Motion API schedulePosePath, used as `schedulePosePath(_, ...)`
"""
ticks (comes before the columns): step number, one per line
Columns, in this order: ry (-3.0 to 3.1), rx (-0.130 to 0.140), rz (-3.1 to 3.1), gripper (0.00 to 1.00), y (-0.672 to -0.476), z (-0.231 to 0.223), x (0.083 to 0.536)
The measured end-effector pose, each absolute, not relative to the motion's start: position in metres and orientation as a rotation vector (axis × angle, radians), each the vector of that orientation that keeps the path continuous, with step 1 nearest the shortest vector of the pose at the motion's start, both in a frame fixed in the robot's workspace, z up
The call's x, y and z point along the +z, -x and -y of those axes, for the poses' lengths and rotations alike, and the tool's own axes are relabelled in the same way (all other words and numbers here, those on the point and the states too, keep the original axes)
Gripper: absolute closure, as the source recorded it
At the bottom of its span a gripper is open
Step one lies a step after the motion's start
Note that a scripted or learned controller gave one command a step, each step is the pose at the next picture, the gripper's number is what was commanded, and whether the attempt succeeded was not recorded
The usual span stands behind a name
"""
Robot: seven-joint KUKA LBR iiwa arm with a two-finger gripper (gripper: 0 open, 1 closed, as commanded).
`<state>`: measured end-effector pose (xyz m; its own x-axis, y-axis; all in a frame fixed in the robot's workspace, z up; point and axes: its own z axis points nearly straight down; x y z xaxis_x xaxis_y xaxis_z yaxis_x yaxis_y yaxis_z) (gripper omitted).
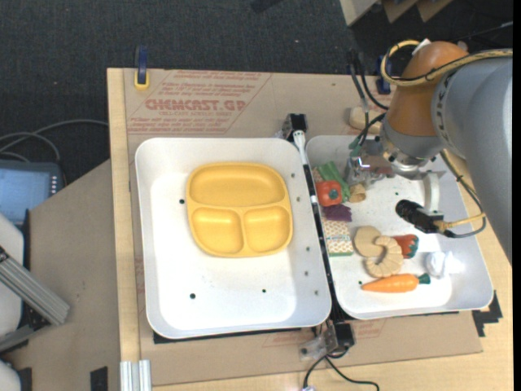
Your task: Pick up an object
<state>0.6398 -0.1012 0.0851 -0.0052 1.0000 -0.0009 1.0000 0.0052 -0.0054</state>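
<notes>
Two-finger gripper [358,166] hovering in right white bin [464,296]; finger state indiscernible. Small red plastic tomato toy [329,193] lying just beside it (light, rigid, slippery); advising grasp across middle.

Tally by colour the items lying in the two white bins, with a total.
Yellow: 1, the divided plate in the left bin.
Orange: 1, the carrot.
Red: 2, the tomato and a small piece.
Green: 1.
Purple: 1.
Tan: 1, the cookie stack.
Total: 7, small blurred bits uncounted.
</notes>
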Motion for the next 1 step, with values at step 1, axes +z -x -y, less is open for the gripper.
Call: schedulePosePath(1,2.231,-0.013,2.228,1.0,-0.6048,0.1048,0.2186)
